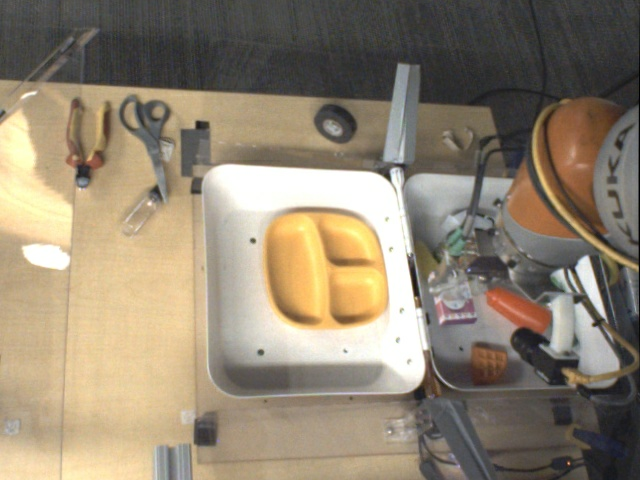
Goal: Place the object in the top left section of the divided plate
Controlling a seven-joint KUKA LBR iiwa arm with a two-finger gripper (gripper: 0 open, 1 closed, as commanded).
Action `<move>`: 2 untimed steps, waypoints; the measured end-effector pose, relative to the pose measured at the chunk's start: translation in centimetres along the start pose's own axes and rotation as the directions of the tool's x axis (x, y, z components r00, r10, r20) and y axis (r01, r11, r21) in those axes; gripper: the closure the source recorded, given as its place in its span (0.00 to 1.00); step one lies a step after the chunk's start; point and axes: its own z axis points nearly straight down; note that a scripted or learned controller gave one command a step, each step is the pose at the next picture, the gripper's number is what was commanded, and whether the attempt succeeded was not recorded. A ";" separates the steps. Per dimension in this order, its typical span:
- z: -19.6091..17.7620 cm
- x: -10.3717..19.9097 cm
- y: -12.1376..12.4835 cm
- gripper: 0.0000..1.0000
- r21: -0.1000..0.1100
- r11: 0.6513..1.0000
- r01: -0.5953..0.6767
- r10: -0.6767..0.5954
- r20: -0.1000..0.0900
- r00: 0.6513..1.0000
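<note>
From my screen the gripper [468,256] hangs low over the upper-left part of the right bin [432,196], buried in clutter. I cannot tell whether it is spread or closed, or whether it has anything. The yellow divided plate [326,268] sits in the middle of the left bin [230,268] with every section bare, so the object, I judge, is one of the loose pieces in the right bin: the purple-and-white packet [457,309] against that bin's left wall, the orange-red piece [518,309] near its middle, or the brown waffle-like piece [487,362] by its bottom edge. The things lie close together, so a grab could catch two pieces, or pinch a corner that slips free as the load crosses the wall between the bins. The plate is also a worry: its left side is one long section [296,268], so a release aimed badly could drop into the small top-right section [356,236] instead.
</note>
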 end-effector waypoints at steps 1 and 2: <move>2.9 4.8 7.6 1.00 0.002 0.994 0.113 -0.113 0.001 0.994; 5.2 7.1 13.6 1.00 0.004 0.992 0.123 -0.123 0.001 0.992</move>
